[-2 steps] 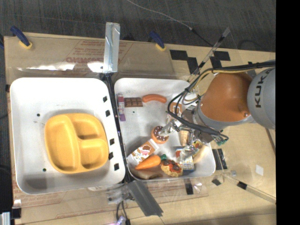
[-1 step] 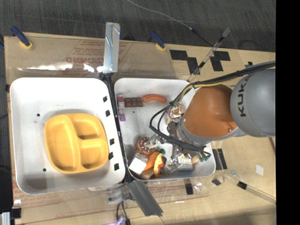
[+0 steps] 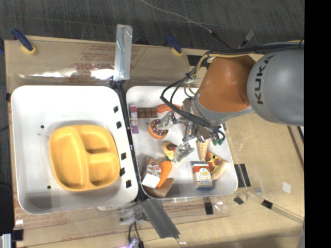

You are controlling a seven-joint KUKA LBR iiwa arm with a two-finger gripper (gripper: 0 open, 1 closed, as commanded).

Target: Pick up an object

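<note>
Yellow divided tray [image 3: 83,156] in left white bin [image 3: 26,107] (flat, near centre). Blue clamps [image 3: 23,40] on bench's far edge.

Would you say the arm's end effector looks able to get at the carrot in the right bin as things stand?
Probably yes: the carrot lies uncovered on top of the clutter, just below-left of the end effector, with nothing above it.

arm [image 3: 274,87] cut off right, hiding bin [image 3: 232,172] corner

Pincer [image 3: 182,150] hangs over toy food in the right bin [image 3: 227,182].
</note>
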